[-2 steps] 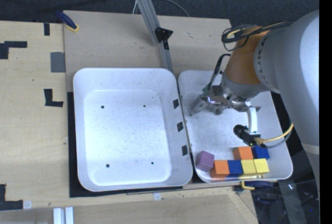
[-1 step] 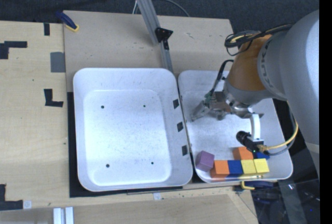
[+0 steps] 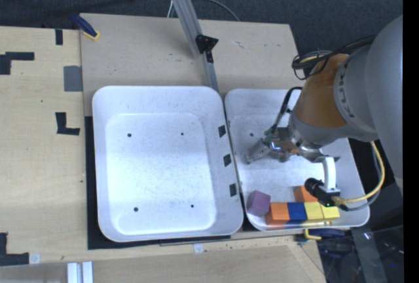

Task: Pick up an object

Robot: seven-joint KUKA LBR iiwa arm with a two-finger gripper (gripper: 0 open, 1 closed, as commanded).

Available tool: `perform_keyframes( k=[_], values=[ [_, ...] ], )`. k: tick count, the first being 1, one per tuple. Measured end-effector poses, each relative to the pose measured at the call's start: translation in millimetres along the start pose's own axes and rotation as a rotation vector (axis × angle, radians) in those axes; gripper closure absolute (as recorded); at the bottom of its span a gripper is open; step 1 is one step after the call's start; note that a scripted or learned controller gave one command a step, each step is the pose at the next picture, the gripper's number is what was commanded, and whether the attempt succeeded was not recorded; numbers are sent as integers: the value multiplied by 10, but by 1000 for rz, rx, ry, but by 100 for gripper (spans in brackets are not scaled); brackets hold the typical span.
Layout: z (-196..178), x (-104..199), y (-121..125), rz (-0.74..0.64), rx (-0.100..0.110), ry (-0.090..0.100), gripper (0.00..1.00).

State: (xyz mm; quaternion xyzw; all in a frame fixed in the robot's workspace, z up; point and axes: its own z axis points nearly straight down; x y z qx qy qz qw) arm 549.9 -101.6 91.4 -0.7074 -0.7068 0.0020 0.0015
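My gripper [image 3: 260, 152] hangs low over the middle of the right bin [image 3: 262, 105], pointing left toward the wall between the two bins. Several small blocks lie in a row along that bin's near edge: a purple block [image 3: 259, 202], an orange block [image 3: 280, 211], a blue block [image 3: 296, 211] and a yellow block [image 3: 315, 211]. A second orange block [image 3: 302, 194] lies just behind the row. All of them sit below and to the right of the gripper, apart from it. No block shows at the gripper's tip.
The left bin [image 3: 157, 164] stands beside the right one, their rims touching. A slanted metal bar [image 3: 186, 10] runs down from the top to the bins' far edge. The arm's grey body and orange band [image 3: 321, 101] overhang the right bin's far right side.
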Motion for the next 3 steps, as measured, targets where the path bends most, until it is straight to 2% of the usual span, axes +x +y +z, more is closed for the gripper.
perform_keyframes(
  k=[1, 3],
  values=[
    [0, 99, -147, -1, -1, 1, 0],
    [-2, 94, -475, -1, 0, 0, 0]
  ],
)
